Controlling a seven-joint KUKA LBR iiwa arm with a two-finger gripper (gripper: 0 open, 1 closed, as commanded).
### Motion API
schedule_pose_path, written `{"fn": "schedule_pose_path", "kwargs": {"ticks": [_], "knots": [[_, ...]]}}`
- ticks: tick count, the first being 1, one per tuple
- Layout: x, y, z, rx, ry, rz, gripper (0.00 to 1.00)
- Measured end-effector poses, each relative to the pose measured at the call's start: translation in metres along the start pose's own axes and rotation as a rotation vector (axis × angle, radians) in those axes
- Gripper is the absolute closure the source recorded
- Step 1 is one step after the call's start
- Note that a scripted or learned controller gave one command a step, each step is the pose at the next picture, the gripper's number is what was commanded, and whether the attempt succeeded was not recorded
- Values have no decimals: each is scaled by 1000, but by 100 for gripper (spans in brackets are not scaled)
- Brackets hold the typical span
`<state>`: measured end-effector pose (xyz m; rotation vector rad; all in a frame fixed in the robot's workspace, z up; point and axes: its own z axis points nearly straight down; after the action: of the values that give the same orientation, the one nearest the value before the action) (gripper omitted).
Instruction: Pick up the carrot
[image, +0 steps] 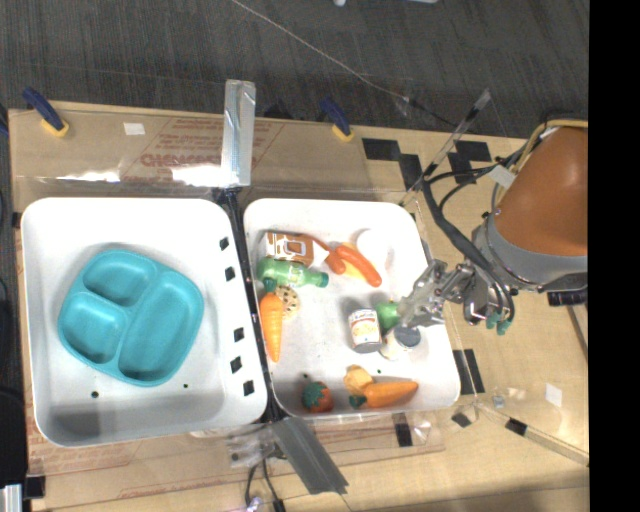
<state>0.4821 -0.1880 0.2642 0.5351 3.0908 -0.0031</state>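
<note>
1. The step in hand looks like the approach: the metal two-finger claw (415, 305) hangs low over the right side of the right shallow white plastic bin (330, 212), nothing between its tips. Whether those tips are spread or pressed together, I cannot tell.

2. The task's thing, the tapered orange plastic carrot (271, 322), lies near the left wall of that bin, point toward the front, well apart from the claw. Just beside its thick end sit a green plastic bottle (290, 273) lying on its side and a small speckled cookie-like piece (290, 298).

3. The next move, as I judge it, calls for a shift across the bin to the left, then a descent astride the carrot's narrow body, clear of the bottle.

4. Similar orange shapes could mislead: a curved glossy orange pepper-like toy (355, 262) at the back, and another orange carrot-like toy (385, 391) at the front wall.

5. A small labelled can (364, 329) stands just beside the claw. The left bin holds a smooth teal divided plate (130, 316).
</note>
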Motion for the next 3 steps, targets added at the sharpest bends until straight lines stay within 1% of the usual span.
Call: {"fn": "schedule_pose_path", "kwargs": {"ticks": [1,2,3], "knots": [[6,2,64,-2,8,-235,100],[12,20,81,-3,5,-505,100],[-53,13,66,-1,1,-607,100]]}}
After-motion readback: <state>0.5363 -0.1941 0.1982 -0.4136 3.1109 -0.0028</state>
